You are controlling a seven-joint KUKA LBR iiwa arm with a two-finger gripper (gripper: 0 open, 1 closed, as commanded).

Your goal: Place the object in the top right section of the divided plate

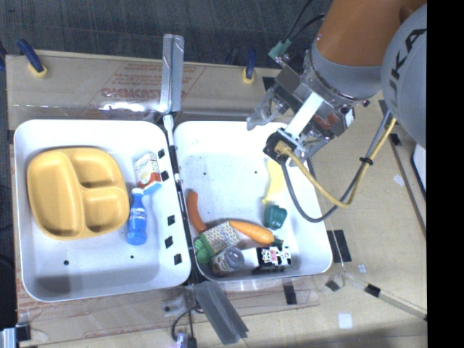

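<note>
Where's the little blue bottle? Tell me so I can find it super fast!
Look in the left white bin, the one with the big yellow divided plate. Just to the right of that plate lies a small bottle, next to a little red and white carton. It is the only blue thing in that bin.

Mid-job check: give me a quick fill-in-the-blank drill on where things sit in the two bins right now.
Of the left bin and right bin, the divided plate lies in the ____ one.
The bottle beside the plate is ____ in colour.
The carrot lies in the ____ bin.
The gripper hangs over the ____ bin.
Missing words: left; blue; right; right.
</note>
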